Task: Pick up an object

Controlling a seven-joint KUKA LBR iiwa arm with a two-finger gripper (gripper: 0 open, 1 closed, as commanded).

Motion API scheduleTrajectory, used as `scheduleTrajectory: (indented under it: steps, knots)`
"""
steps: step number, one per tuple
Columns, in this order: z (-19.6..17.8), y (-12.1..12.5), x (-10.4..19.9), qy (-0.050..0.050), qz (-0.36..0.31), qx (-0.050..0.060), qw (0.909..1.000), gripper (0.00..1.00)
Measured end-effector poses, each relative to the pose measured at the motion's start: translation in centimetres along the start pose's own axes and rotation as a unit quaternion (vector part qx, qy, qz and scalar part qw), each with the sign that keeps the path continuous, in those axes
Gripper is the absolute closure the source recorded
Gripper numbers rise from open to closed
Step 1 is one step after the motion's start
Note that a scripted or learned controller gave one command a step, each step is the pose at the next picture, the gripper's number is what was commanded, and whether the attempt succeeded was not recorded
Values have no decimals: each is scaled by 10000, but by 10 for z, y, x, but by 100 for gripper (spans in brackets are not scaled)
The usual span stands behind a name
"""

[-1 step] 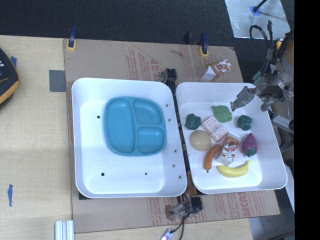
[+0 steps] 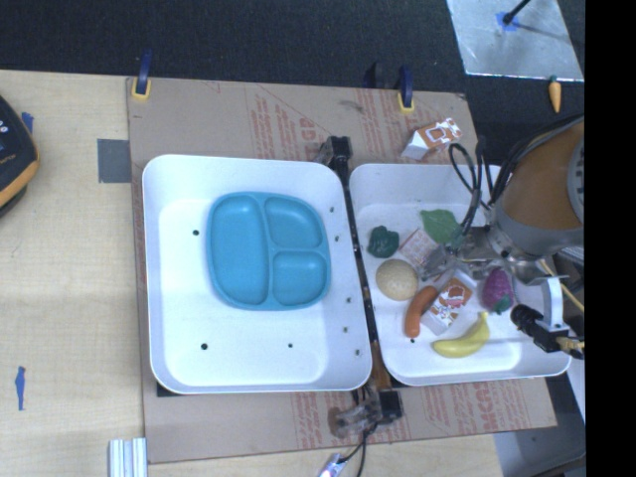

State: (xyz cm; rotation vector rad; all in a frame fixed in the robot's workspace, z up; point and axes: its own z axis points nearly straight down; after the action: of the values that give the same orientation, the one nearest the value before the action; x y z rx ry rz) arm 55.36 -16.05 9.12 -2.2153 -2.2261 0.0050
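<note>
The right white bin (image 2: 397, 182) holds several small items: a dark green piece (image 2: 384, 240), a beige ball (image 2: 397, 278), an orange carrot (image 2: 418, 310), a small white and orange carton (image 2: 449, 304), a yellow banana (image 2: 463, 339), a purple piece (image 2: 496, 288) and a light green leaf (image 2: 439, 224). My gripper (image 2: 455, 257) reaches in from the right and hangs low over the middle of this bin, just above the carton and between the leaf and the purple piece. The arm's grey wrist hides part of the bin's right side.
The left white bin (image 2: 169, 266) bears a blue divided plate (image 2: 266, 249). A second small carton (image 2: 433, 139) lies on the cardboard behind the right bin. Black cables (image 2: 467, 172) loop over the right bin's far edge. A black clamp (image 2: 338, 150) sits between the bins.
</note>
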Motion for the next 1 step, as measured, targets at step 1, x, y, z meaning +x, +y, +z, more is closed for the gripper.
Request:
scheduleTrajectory:
  steps: [1]
  knots:
    - [0,-32,40,8,-5,6,10000,0]
